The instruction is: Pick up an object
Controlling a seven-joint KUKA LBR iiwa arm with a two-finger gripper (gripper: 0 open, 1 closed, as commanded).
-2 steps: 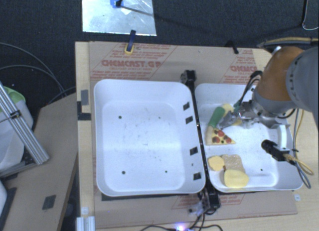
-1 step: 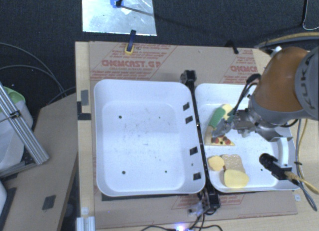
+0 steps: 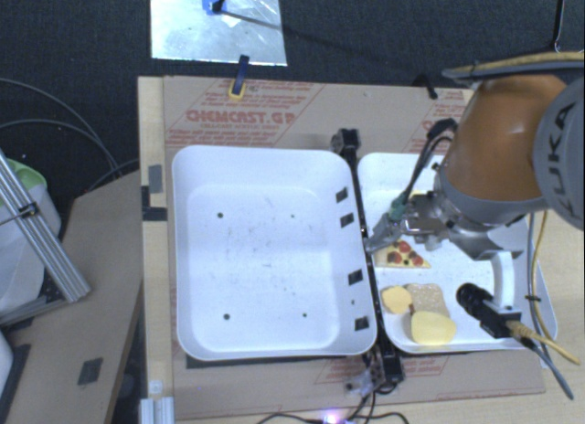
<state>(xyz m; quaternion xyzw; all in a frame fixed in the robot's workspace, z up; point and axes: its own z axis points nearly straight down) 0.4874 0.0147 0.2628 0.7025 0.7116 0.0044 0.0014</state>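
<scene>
- Lying flat across the bench, a cardboard sheet [image 3: 274, 111] with red print carries both bins.
- The left bin [image 3: 265, 153] takes up the sheet's left and middle. Small black tabs [image 3: 346, 221] sit in a row down its right wall.
- The arm [image 3: 503, 139] comes in from the right, and its orange band hangs over the right bin's far right corner.
- The right bin [image 3: 384, 171] sits wall to wall with the left one. All the loose things lie in its near half.
- The gripper [image 3: 393, 226] hangs low over the middle of the right bin, close to its left wall. Whether it is spread or pressed together cannot be told, and nothing is seen held in it.
- A pizza slice [image 3: 405, 256], yellow with red dots, lies flat just below the gripper. Its long axis runs across the bin from the left wall toward the right. The gripper partly covers its far edge, so where the tip points is unclear.
- A yellow lemon-shaped piece [image 3: 432, 328] lies by the near wall.
- A tan square [image 3: 427, 296] lies between the slice and the lemon-shaped piece.
- A round yellow piece [image 3: 396, 300] touches the square's left side.
</scene>
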